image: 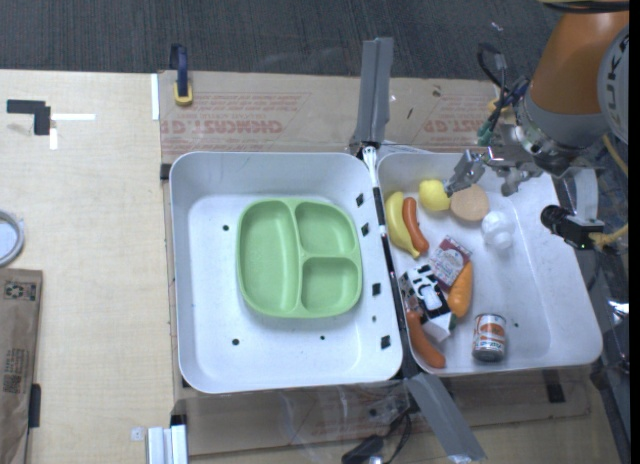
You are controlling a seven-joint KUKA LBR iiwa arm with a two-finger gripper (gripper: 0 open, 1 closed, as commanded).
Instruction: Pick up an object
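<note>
Objects for picking lie all in the right bin, under and beside the tool. The tool hangs over the far part of this bin, and I cannot tell how its fingers stand. Just beside its tip lies a tan round piece, and touching that, on the side away from the arm, a yellow lemon. A small white lump lies a little nearer to the camera. Further from the tool, along the wall between the bins, are a banana and a red sausage. Beyond them toward the near edge come a small packet, a carrot, a black-and-white box and a tin can. The left bin, well apart, holds a green divided plate. On the surface far away lies a tape roll.
</note>
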